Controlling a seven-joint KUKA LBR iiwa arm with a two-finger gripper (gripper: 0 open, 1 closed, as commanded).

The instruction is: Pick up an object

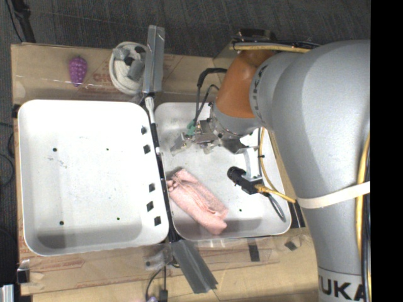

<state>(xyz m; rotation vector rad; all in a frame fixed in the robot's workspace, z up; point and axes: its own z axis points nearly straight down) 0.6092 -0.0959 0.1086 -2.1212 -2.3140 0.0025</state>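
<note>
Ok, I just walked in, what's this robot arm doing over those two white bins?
The grey arm reaches in from the right over the right bin, its gripper low near that bin's upper left corner. A pink cloth lies in the same bin, nearer the front and apart from the gripper. The cloth is not lifted yet. A small purple object sits on the bench behind the left bin.

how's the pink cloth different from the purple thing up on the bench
The pink cloth lies inside the right bin; the purple thing sits outside both bins, on the bench above the left bin. The pink cloth is larger and crumpled, stretched diagonally; the purple thing is small, compact and oval. Neither touches the gripper.
</note>
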